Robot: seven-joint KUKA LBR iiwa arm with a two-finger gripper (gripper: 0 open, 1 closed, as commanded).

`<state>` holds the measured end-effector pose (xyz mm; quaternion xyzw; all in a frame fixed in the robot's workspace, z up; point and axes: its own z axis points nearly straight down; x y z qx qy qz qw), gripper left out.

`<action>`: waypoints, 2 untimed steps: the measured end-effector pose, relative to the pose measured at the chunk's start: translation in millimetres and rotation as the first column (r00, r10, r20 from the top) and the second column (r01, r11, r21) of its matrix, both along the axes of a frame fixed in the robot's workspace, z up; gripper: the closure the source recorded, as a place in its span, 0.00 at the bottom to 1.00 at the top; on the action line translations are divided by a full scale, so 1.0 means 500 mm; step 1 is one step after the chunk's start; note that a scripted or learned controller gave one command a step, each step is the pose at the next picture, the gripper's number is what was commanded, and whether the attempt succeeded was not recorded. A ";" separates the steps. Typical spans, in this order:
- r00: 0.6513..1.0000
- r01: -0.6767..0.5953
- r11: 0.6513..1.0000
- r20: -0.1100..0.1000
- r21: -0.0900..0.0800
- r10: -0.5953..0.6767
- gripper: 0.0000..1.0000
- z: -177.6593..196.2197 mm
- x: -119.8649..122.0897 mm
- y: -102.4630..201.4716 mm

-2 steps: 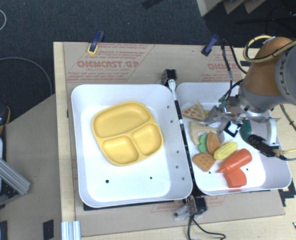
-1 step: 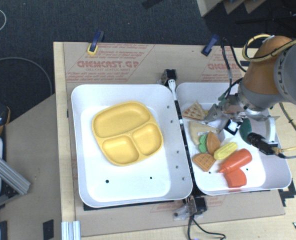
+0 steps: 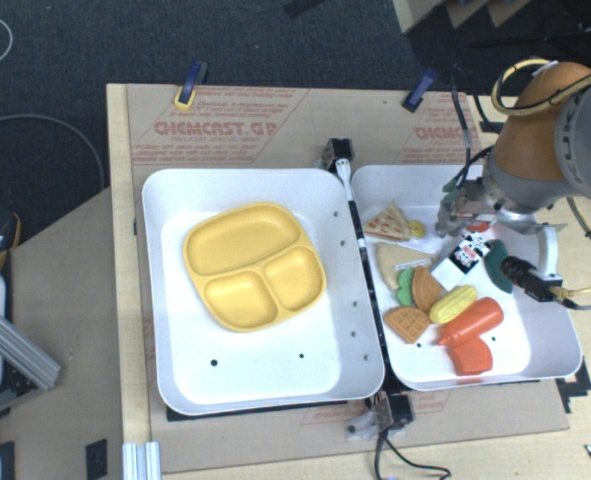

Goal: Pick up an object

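Observation:
My gripper (image 3: 456, 224) hangs low over the back of the right bin (image 3: 550, 353), reaching in from the right under the grey wrist and orange band. Just in front of it lies a small white, red and black item (image 3: 465, 255). To its left rests a sandwich wedge (image 3: 392, 225). Nearer the front are a yellow corn cob (image 3: 452, 303), an orange carrot (image 3: 472, 319), a red piece (image 3: 472, 357), a waffle (image 3: 406, 324), a brown piece (image 3: 427, 290) and a green piece (image 3: 405, 286). Nothing is visibly held.
The left bin (image 3: 265, 373) holds a yellow divided plate (image 3: 253, 265). A raised rim between the two bins runs from back to front. Cardboard and clamps border the bins at the back.

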<state>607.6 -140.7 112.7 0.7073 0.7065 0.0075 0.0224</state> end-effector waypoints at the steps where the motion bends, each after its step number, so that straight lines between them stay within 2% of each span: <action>1: 0.999 -0.001 1.000 -0.036 0.019 0.002 1.00 0.128 0.008 -0.004; 2: 0.999 -0.002 1.000 -0.036 0.019 0.003 1.00 0.231 0.010 -0.005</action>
